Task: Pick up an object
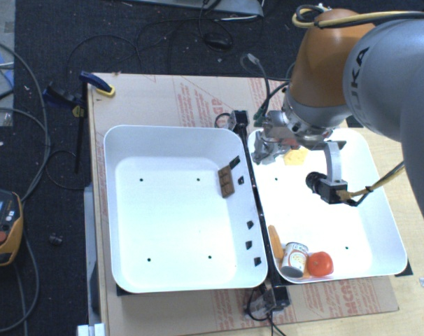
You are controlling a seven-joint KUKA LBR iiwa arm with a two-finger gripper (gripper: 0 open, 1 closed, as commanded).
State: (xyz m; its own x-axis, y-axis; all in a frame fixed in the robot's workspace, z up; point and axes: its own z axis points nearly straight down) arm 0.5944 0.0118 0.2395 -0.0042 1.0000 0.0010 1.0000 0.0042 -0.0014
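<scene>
Your right bin (pixel 380 208) holds four things: one can (pixel 294 258), tomato (pixel 320 264), carrot (pixel 275 241), yellow piece (pixel 294 158). One chocolate bar (pixel 226 183) lies in the left bin (pixel 170 215). You cannot tell the gripper (pixel 268 145) state.

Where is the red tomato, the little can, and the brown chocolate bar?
tomato (pixel 321 264), camera view, middle of its red skin.
can (pixel 294 257), camera view, on its side label.
chocolate bar (pixel 227 182), camera view, centre of the bar.

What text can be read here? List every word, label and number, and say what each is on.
"KU": grey arm, the lettering only partly in view.
Red print on the cardboard sheet: too blurred to read.
Label on the can: too small to read.
</scene>
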